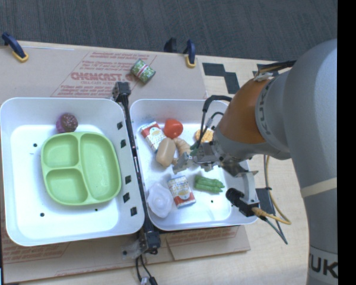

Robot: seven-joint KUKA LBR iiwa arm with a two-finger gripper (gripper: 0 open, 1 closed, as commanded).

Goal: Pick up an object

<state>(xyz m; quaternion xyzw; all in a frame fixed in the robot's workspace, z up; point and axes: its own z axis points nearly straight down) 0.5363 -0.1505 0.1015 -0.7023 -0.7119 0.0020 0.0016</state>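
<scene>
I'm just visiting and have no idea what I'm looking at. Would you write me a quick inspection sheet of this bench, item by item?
Surface: cardboard sheet under two white bins, the left bin and the right bin.
Job's things: in the right bin, a red tomato, tan potato-like piece, two small cartons, green pods, a clear cup.
Clutter: green divided plate and a purple ball in the left bin; a green can on the cardboard.
Grippers: pincer low over the right bin's middle.
Cables: black cable looping by the wrist; yellow wires at the bin's right corner.
Surroundings: blue clamps on the cardboard edge; dark carpet.
</scene>
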